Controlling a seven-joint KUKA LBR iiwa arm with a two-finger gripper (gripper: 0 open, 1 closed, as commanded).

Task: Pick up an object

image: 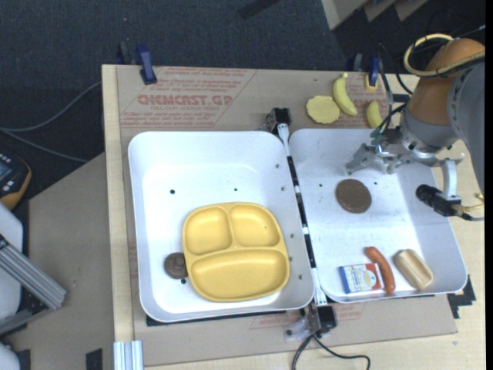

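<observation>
Your gripper (368,160) hovers over the right bin (431,233), fingers apart and holding nothing. At its seven o'clock lies the brown patty (353,196); being flat, it could slip your pinch.

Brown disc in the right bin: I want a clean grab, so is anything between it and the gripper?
Nothing visible. The gripper hangs above the right bin, up and right of the brown disc, with bare bin floor between them.
</observation>
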